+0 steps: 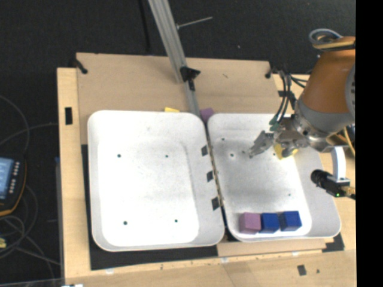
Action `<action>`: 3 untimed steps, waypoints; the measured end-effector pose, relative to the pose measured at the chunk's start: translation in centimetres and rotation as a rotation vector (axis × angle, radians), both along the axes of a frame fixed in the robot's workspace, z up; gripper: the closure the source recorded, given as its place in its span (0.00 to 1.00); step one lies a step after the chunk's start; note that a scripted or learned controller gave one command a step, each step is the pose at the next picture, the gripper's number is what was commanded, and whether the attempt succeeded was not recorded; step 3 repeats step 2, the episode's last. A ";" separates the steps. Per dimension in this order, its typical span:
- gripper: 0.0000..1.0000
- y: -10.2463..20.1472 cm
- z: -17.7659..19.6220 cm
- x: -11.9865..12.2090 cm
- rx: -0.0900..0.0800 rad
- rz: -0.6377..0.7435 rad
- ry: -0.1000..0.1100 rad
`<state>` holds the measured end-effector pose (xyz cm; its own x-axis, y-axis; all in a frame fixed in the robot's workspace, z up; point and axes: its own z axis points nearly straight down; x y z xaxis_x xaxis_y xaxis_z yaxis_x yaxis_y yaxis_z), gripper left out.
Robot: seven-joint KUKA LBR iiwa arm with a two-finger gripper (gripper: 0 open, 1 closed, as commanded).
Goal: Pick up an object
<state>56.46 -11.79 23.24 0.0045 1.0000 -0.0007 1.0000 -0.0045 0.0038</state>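
My gripper (262, 143) hangs over the right bin (257, 178); I cannot tell its state. The purple block (250, 222) and two blue blocks (280, 220) lie well below it, along the near wall.

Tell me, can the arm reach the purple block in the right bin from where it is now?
Probably yes. The purple block lies uncovered at the near edge of the right bin, first in a row with two blue blocks. The gripper hangs over the same bin, with bare floor between.
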 end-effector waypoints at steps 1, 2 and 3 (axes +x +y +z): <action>0.00 -7.6 -5.4 -1.3 -0.003 -0.002 0.008; 0.00 -8.5 -5.4 0.7 -0.001 0.004 0.001; 0.00 -8.5 -5.4 0.7 -0.001 0.004 0.001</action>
